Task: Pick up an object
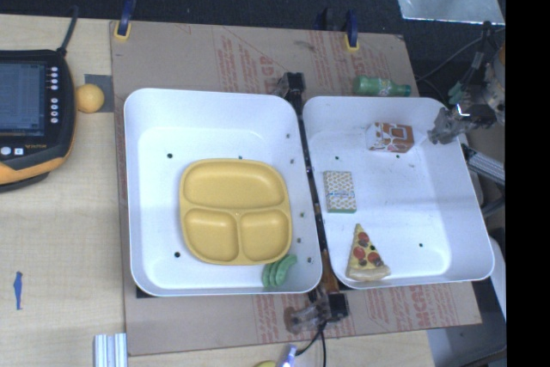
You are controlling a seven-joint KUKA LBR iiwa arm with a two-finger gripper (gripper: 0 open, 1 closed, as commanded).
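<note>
The right bin [430, 211] holds a brown and white patterned packet [391, 136] near its far edge, a small pale green box [339, 191] by its left wall, and a toy pizza slice [366, 255] at its near left corner. My gripper [448, 128] hangs over the far right rim of this bin, about a packet's width to the right of the patterned packet, with nothing seen in it. The left bin [155, 159] holds a yellow divided plate [235, 210] and a small green toy [278, 272] at its near right corner.
A green bottle [381, 86] lies on the cardboard just beyond the right bin. At the far left a teach pendant [30, 116] rests beside an orange ball [88, 97]. Blue clamps [351, 28] pin the cardboard's far edge. Cables and a connector [314, 314] sit at the near edge between the bins.
</note>
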